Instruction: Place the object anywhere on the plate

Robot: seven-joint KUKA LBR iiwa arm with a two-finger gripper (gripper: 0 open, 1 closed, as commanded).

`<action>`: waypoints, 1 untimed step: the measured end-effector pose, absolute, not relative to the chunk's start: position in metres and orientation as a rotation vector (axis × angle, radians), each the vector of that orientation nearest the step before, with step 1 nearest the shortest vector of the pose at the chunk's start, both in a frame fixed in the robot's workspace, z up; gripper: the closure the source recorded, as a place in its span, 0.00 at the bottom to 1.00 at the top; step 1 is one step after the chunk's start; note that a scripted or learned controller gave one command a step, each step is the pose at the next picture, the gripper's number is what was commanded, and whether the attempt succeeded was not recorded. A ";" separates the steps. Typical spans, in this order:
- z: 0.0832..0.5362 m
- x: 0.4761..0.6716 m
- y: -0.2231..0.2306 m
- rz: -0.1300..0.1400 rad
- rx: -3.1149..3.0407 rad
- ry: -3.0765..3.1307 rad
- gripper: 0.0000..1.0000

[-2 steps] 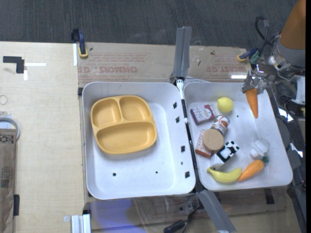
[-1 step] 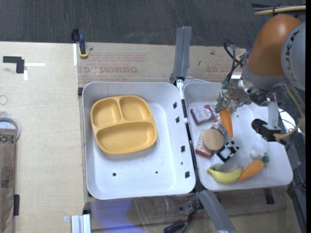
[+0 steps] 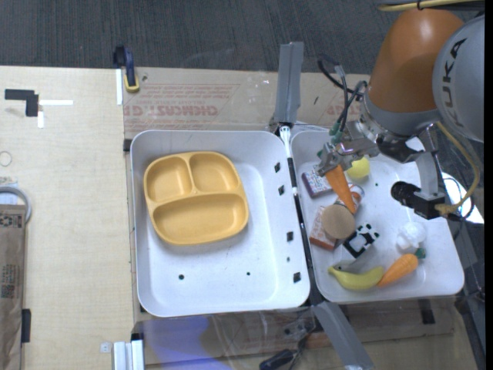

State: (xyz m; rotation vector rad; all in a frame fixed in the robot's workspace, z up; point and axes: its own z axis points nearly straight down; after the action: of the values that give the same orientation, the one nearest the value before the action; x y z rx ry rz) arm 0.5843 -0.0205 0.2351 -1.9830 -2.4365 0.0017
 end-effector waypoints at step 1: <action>0.190 0.527 0.039 0.005 -1.848 -2.536 1.00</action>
State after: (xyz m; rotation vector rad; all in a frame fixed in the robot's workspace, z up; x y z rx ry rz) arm 0.5271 0.0392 0.1901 -1.8484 -2.5360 0.0052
